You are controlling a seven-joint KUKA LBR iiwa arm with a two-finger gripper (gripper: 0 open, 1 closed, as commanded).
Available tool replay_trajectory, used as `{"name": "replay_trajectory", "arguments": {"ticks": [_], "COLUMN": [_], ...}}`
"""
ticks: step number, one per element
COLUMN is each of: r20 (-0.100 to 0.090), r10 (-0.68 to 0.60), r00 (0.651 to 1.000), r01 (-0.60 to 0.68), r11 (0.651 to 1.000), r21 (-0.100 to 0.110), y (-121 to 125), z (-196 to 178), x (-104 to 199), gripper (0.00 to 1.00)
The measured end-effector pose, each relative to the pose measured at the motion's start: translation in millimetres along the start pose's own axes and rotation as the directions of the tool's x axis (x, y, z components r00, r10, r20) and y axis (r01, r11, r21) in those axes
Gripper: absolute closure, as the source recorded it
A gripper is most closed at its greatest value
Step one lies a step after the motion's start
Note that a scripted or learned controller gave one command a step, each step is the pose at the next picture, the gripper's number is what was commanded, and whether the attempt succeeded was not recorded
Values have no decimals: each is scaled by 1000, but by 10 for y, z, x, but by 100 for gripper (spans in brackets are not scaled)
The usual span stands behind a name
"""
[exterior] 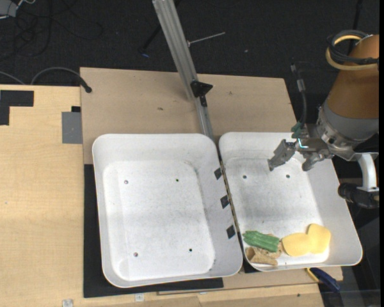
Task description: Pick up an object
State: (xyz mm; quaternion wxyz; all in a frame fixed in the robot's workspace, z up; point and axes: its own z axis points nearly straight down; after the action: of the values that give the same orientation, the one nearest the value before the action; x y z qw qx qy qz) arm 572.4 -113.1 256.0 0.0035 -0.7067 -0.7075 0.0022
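The arm comes in from the right and hangs over the far part of the right bin. Its gripper has its two fingers spread well apart, one pointing toward the bin's middle, the other nearer the arm. Nothing sits between them, and they appear to hover above the white floor rather than touch it.

The objects lie well apart from the gripper, crowded into the near corner of the same bin. A green piece lies next to the divider, a small tan piece just below it, and a yellow piece beside them toward the right.

The left bin sits alongside, touching the right one.
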Motion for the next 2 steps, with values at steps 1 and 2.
{"name": "replay_trajectory", "arguments": {"ticks": [1,2], "r20": [1,0], "r10": [3,1], "r00": [1000,1000], "r01": [-3,-1], "r11": [1000,1000], "r21": [-5,0], "y": [6,-66], "z": [-25,437], "x": [-11,-21], "gripper": [0,0]}}
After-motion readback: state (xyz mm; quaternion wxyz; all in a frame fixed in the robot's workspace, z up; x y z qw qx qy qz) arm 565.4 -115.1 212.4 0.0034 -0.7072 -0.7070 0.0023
